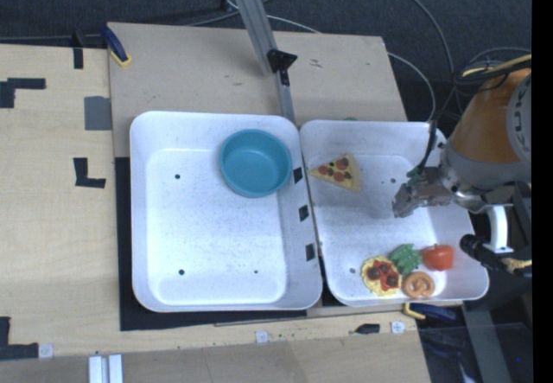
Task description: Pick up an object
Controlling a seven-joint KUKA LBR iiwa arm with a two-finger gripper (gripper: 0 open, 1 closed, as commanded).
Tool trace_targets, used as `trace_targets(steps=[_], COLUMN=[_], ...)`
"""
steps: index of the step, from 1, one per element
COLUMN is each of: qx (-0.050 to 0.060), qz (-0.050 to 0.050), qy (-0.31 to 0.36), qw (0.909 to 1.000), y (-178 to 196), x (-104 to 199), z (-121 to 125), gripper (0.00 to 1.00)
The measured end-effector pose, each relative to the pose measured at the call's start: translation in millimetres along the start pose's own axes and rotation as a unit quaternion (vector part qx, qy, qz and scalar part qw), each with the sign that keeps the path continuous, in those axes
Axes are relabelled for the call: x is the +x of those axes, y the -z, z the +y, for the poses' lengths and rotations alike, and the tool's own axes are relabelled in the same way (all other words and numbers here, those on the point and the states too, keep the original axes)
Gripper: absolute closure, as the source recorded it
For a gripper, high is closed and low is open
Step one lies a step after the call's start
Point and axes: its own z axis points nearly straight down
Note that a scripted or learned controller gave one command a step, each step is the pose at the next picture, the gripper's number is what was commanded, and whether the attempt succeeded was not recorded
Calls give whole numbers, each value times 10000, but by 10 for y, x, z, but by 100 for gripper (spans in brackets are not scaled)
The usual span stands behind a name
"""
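On the desk point(52, 156), the left bin point(216, 243) holds a blue bowl point(255, 162) near its upper right corner. The right bin point(363, 200) holds a toy pizza slice point(339, 172) at its upper left. Along its lower edge sit a small round pizza point(381, 276), a green leafy piece point(404, 256), a ring-shaped pastry point(418, 285) and a red tomato-like piece point(439, 257). The claw point(413, 198) hovers over the right bin's right side with nothing visibly held; whether it is apart or together cannot be told. The approach appears underway. Next it likely needs to line up over one item and descend.
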Motion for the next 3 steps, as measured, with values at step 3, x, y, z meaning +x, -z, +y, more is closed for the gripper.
trace_targets(steps=[3], qx=[-19], qz=[-6], qy=[-3], qw=[10000], y=[1551], x=[-14], z=[66], gripper=[100])
